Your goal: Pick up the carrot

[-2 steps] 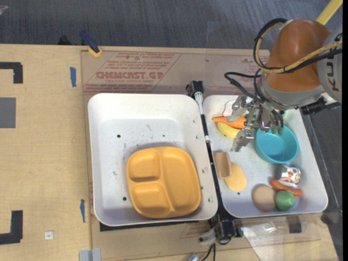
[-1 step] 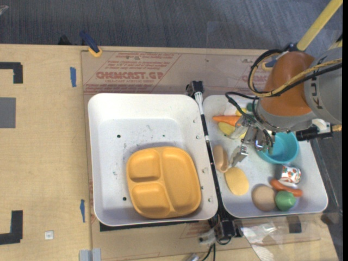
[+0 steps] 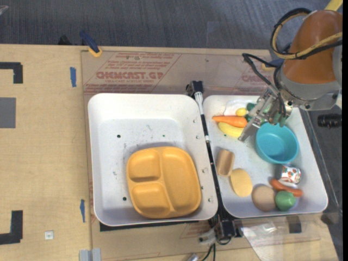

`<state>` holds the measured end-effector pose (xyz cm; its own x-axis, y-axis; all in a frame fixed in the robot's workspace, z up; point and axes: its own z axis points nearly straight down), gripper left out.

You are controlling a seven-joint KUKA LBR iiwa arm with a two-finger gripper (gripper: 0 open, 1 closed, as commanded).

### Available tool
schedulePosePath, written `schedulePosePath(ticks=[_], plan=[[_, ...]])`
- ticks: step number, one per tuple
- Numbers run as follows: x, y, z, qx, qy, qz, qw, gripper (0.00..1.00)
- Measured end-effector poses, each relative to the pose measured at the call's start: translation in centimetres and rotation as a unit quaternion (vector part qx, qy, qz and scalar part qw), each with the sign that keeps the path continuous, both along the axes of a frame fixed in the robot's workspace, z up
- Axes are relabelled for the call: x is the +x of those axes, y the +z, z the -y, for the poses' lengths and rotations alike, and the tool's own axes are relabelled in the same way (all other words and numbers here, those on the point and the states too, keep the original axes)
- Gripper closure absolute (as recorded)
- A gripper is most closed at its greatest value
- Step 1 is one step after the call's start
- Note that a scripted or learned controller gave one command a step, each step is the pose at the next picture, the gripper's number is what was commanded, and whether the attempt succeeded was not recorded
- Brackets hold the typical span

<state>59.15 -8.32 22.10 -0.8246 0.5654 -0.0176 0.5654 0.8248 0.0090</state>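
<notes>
In front of you, the left bin [image 3: 103, 145] holds a yellow divided tray [image 3: 162, 181], lying toward its near right corner; the rest of that bin's floor is bare white with a few dark specks.

Look to the right bin [image 3: 321, 192] next. Along its near edge you have a tan egg-shaped piece [image 3: 263, 197], a green round piece [image 3: 285, 200] touching it on the right, and just behind those a red-orange piece [image 3: 286, 186] and a small white cup with red marks [image 3: 291, 174] close to the right wall. Nearer the left wall sits a pale yellow oval piece [image 3: 241, 182] with a brown bread-like block [image 3: 224, 161] just beyond it. Farther back, a teal bowl [image 3: 277, 144] stands upright toward the right side.

The carrot [image 3: 229, 120] lies near the far left corner of the right bin, pointing left, resting against a yellow banana-like piece [image 3: 230, 130] on its near side.

The gripper [image 3: 261, 119] hangs tilted over the far part of the right bin, between the carrot and the bowl, fingers angled down and to the left. You can see nothing pinched between them, but whether they are spread or pressed together cannot be told. The orange-banded wrist [image 3: 310, 45] rises above the bin's far right corner.
</notes>
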Motion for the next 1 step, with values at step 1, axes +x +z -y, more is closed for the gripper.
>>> schedulePosePath(ticks=[1], plan=[[0.59, -3.72, -3.56, 0.0025, -0.026, -0.01, 0.9996, 0.0]])
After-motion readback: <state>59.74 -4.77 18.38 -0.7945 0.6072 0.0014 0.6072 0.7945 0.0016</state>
